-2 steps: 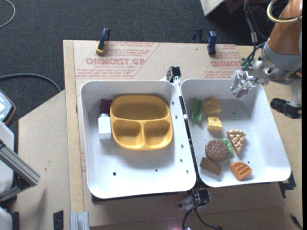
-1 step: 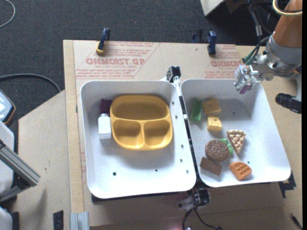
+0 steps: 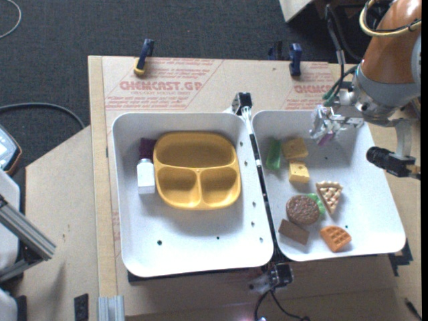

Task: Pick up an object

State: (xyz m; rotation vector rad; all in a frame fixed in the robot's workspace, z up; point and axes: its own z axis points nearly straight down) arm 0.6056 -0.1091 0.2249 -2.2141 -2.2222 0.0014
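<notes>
Gripper [image 3: 326, 127] hovering over right bin [image 3: 381, 206] near its far edge; finger spread impossible to tell, nothing seen between fingers. Right bin holding green piece [image 3: 273, 154], two yellow cheese blocks [image 3: 295, 148] [image 3: 299, 172], pizza slice [image 3: 329, 195], burger patty [image 3: 303, 209], brown bar [image 3: 293, 232], waffle [image 3: 336, 238]. Left bin [image 3: 127, 199] holding yellow divided tray [image 3: 196, 169] in centre, white bottle [image 3: 146, 176] lying beside tray, toward left edge.

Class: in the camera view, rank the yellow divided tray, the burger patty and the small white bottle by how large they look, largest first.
1. Yellow divided tray, clearly largest.
2. Burger patty.
3. Small white bottle, roughly similar to the patty, so that order is uncertain.
</notes>
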